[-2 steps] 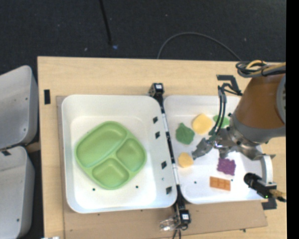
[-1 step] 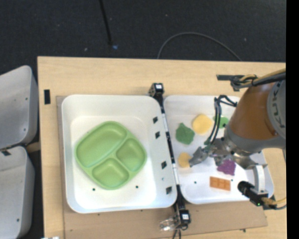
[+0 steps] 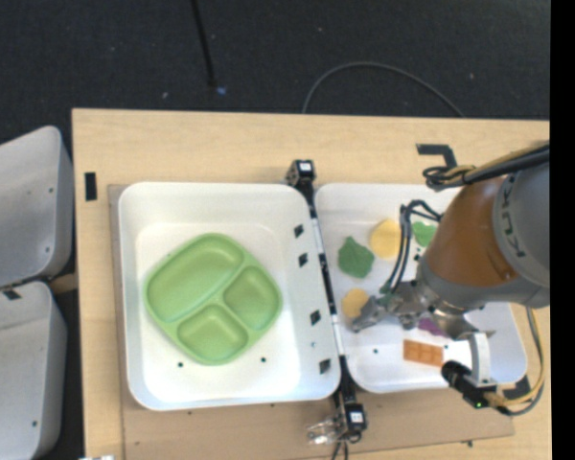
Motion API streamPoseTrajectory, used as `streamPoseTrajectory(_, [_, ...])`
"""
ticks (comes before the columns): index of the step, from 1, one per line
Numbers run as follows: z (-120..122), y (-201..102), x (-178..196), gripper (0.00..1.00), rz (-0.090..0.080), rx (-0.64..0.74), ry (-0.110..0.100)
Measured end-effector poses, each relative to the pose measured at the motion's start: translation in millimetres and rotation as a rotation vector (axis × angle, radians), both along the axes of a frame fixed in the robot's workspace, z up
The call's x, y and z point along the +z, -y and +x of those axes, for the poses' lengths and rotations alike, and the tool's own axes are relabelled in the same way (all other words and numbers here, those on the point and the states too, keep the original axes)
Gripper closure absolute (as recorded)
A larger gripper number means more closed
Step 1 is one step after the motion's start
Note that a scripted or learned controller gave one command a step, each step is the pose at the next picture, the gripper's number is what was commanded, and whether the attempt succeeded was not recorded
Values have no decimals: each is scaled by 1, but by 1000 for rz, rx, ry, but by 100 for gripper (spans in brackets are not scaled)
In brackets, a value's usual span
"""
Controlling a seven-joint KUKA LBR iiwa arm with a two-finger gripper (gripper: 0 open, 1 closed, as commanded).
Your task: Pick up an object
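Seen from above, the arm leans low into the right bin, its gripper beside a small yellow piece — apparently the intended pick; whether anything is grasped cannot be told; the wrist hides part of a purple item; a green tray fills the left bin.

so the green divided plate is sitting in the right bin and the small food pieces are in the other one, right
Not quite: the camera view shows the green divided plate in the left bin. The small food pieces, such as the dark green one, lie in the right bin.
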State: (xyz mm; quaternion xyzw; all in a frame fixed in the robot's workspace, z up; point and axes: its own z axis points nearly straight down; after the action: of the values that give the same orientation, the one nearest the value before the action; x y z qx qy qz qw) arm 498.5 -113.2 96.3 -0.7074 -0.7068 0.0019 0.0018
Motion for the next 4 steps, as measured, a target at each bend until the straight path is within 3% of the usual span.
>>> streamPoseTrajectory(1, [1, 2, 9, 100, 0, -8, -1])
streamPoseTrajectory(4, [10, 9, 159, 100, -2, 5, 6])
